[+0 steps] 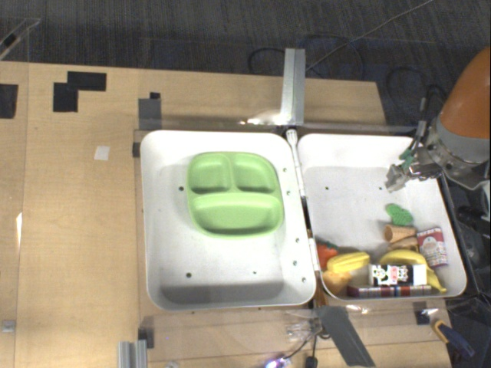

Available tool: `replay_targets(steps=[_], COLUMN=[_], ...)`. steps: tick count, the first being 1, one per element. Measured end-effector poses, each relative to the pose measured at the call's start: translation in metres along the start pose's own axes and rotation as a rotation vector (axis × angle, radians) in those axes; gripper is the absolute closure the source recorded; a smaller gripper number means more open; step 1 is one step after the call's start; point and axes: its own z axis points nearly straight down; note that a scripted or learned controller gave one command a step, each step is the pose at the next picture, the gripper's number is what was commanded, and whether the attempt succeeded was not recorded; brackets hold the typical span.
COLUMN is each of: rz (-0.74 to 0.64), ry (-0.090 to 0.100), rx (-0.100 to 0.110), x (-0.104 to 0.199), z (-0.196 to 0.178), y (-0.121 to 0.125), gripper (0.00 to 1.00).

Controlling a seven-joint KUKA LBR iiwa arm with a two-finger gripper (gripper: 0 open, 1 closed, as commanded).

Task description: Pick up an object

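1. Approach step: pincer (397, 176) above right bin (345, 205), nothing held; open or closed, cannot tell.
2. Below it: green piece (399, 214), cone (399, 233), banana (410, 261).
3. Next: descend over one.

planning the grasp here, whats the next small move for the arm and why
Probably shift the gripper toward the near end of the right bin and lower it. It sits over bare floor near the bin's far right side, while the toys, such as the banana and the green piece, are heaped at the near end.
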Motion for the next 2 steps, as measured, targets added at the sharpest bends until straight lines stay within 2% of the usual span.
replay_targets(steps=[1,2], rz=[0.0,0.073], ry=[0.0,0.001], rx=[0.001,0.003], x=[0.0,-0.04], z=[0.0,0.103], y=[0.0,-0.032], gripper=[0.0,0.0])
